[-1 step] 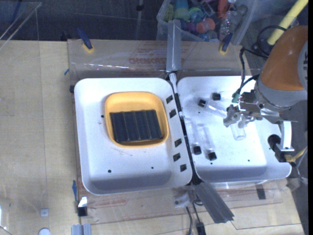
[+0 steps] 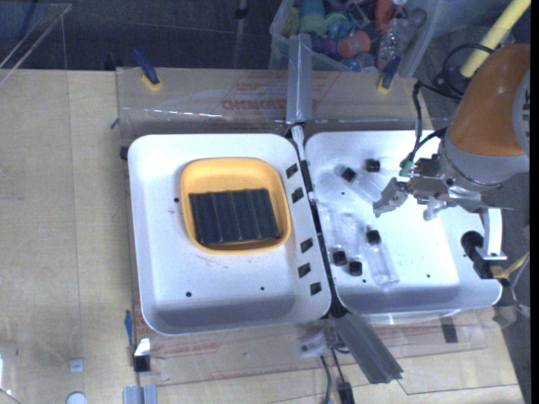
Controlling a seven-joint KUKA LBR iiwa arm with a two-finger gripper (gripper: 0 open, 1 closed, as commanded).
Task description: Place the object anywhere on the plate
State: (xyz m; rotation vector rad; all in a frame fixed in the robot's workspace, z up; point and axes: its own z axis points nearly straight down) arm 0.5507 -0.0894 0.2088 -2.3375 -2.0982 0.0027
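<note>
Black, ribbed and stiff-looking, the slab (image 2: 233, 215) lies flat on the yellow plate (image 2: 194, 177) in the left bin (image 2: 156, 284). It is probably light, and best pinched across its narrow width. Slightly farther back, over the right bin (image 2: 438, 276), the gripper (image 2: 411, 205) hangs with jaws spread, holding nothing.

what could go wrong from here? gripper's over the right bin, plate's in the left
1. The clear object in the right bin barely stands out from the white floor, so a grasp could easily miss it.
2. The gripper hovers beside it, not over it; closing here probably catches nothing.
3. The dark ridged block already covers most of the yellow plate, so a placed object could slide off.
</note>
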